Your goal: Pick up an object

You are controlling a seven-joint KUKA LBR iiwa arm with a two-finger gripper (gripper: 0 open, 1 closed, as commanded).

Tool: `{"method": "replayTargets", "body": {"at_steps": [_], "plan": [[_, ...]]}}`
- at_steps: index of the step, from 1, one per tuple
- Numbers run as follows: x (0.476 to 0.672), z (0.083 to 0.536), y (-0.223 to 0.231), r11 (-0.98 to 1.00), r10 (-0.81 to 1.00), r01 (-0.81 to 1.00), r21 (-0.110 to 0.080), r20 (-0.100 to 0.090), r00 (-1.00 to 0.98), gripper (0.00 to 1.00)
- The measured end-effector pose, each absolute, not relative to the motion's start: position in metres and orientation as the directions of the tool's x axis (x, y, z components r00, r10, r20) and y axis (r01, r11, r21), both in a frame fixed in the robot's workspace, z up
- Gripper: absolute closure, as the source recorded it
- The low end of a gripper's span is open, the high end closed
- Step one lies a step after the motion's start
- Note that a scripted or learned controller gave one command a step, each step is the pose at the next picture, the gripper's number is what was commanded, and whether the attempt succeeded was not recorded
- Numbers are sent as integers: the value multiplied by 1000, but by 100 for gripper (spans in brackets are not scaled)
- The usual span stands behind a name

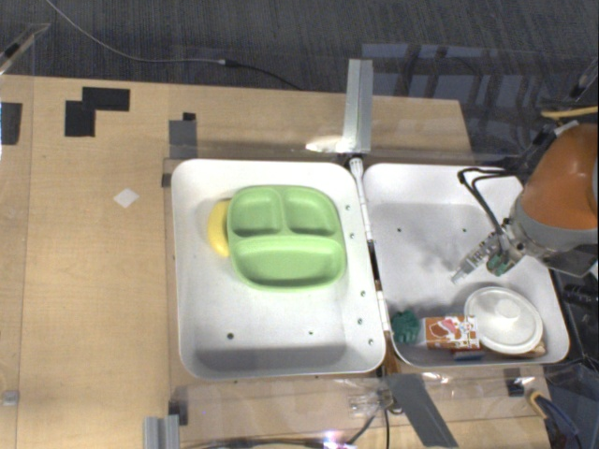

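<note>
- Two white bins sit side by side: the left bin (201, 344) and the right bin (412, 204). Judged from the arm's reach, the pick is being worked in the right one.
- Largest of the loose things is the green divided plate (284, 235), mid-left bin, with a yellow object (216, 229) peeking out at its 9 o'clock edge, partly tucked under. Both lie well apart from the arm, so they look like poor choices for this try.
- Next down, a white bowl (505, 318) rests at the right bin's 5 o'clock corner, rim up. Its wide round lip would likely slip from a narrow pincer unless one finger goes inside the rim.
- A red-and-white carton (452, 332) lies flat, touching the bowl's 9 o'clock side. Its straight sides make it the better candidate in my judgement; closing across the short width would suit.
- A small dark green object (405, 325) sits just beside the carton at its 9 o'clock, near the bin wall, so approach room is tight.
- Smallest, the gripper (471, 263) hovers over bare floor at the bowl's 11 o'clock, nothing visible between its fingers; whether they are apart or together I cannot tell. A descent should start squarely above the chosen thing.
</note>
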State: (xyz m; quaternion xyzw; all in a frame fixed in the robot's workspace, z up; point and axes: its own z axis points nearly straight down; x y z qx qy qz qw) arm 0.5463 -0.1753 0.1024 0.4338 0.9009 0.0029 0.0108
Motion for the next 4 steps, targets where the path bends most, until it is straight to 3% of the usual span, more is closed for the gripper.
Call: {"method": "replayTargets", "body": {"at_steps": [1, 2, 3, 4], "plan": [[550, 116, -206, 718, 696, 696, 4, -8, -718, 100], [556, 89, -205, 749, 662, 662, 5, -10, -749, 100], [492, 90, -206, 812, 584, 584, 7, -17, -812, 100], [510, 301, -206, 937, 350, 350, 1, -13, -937, 100]]}}
